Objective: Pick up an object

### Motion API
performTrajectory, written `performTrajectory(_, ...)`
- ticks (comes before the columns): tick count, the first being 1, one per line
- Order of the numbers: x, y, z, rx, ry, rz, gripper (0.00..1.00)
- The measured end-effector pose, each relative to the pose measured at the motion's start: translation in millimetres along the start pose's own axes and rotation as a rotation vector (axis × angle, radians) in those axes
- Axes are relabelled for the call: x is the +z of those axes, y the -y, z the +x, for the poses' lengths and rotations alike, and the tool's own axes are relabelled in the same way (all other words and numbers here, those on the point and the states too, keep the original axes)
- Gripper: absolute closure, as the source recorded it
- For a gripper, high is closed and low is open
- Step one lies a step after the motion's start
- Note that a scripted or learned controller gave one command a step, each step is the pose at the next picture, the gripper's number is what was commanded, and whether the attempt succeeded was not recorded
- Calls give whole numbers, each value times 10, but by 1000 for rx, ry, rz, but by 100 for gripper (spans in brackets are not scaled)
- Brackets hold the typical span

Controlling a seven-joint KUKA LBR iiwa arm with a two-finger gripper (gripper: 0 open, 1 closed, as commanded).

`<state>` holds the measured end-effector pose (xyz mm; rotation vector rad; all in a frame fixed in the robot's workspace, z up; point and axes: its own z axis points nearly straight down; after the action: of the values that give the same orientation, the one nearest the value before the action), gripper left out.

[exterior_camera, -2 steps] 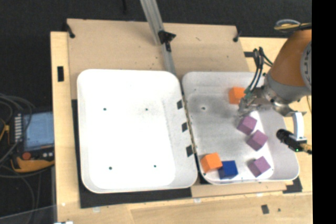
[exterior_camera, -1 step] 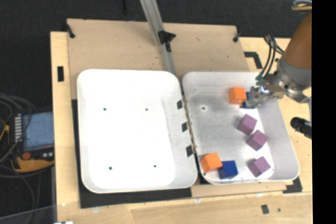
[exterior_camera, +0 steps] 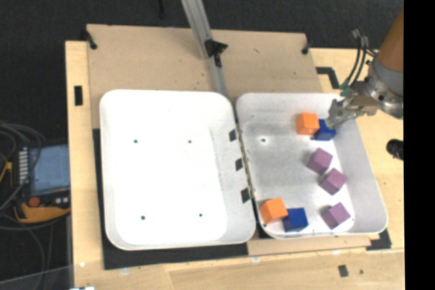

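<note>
The right bin (exterior_camera: 272, 166) holds several small blocks. An orange block (exterior_camera: 307, 123) lies near its far right, with a blue block (exterior_camera: 325, 133) touching its right side. Three purple blocks (exterior_camera: 319, 160) (exterior_camera: 333, 180) (exterior_camera: 335, 214) run down the right side. At the near edge sit another orange block (exterior_camera: 273, 209) and a blue block (exterior_camera: 296, 219). My gripper (exterior_camera: 338, 113) reaches in from the right and hangs low just above and to the right of the upper blue block, close to the bin's right wall.
The left bin (exterior_camera: 170, 166) lies beside the right one, with small black clips along the seam between them. A slanted metal pole (exterior_camera: 194, 10) rises behind the bins. A handheld pendant and cables (exterior_camera: 41, 180) lie off the bench at left.
</note>
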<state>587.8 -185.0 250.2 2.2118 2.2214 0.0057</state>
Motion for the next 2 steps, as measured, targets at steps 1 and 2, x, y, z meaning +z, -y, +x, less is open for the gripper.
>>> performTrajectory(1,-164,-10,-11,-2,-1,4,100)
performTrajectory(2,-222,26,560,-3,-3,5,100)
